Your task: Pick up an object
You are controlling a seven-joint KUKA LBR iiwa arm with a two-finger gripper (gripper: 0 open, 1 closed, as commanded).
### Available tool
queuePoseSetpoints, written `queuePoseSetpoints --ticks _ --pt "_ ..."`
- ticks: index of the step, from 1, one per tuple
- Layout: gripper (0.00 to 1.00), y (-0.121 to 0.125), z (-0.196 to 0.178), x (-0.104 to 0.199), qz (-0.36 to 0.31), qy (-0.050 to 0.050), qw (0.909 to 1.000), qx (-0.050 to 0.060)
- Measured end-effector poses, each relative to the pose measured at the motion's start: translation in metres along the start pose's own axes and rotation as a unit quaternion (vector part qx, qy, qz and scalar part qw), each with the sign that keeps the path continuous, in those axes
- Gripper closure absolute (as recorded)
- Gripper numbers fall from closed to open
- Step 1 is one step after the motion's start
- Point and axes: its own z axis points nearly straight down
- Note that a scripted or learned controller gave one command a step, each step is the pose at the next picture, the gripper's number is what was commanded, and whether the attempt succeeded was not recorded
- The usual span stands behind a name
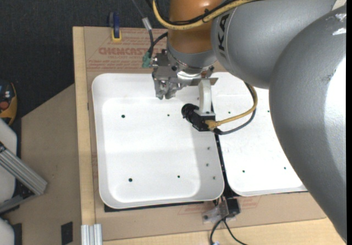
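Across your view's right, the grey arm (286, 62) reaches in over two white bins: left bin (110, 183), right bin (264, 183). Its gripper (166, 91) hangs above the left bin's far edge; grip state indiscernible, no object discernible.

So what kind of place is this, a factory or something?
More likely a robotics lab or test bench than a factory. A grey arm hangs its gripper over two white bins on a cardboard-covered bench, with loose cables and a clamp holding things in place.
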Motion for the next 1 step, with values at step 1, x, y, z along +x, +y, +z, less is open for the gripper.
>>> queuePoseSetpoints --ticks 1 --pt "1.00 -0.0091 -0.0409 0.0575 -0.001 0.002 1.0000 -0.008"
